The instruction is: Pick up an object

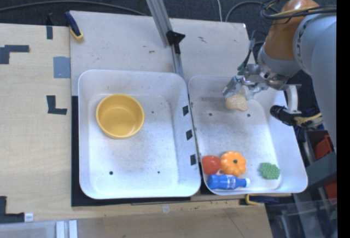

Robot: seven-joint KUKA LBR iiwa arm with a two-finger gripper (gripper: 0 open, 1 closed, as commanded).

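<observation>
Since the hand (238,88) hangs just above the tan lump (237,103), it should drop straight down. Its spread I cannot tell.

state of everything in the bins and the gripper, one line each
yellow bowl: upright, mouth up, alone in the left bin
tan lump: lying at the far end of the right bin, just below the gripper
orange pumpkin: upright at the near end
red ball: touching the pumpkin's left
blue bottle: on its side
green piece: lying apart, near corner
</observation>
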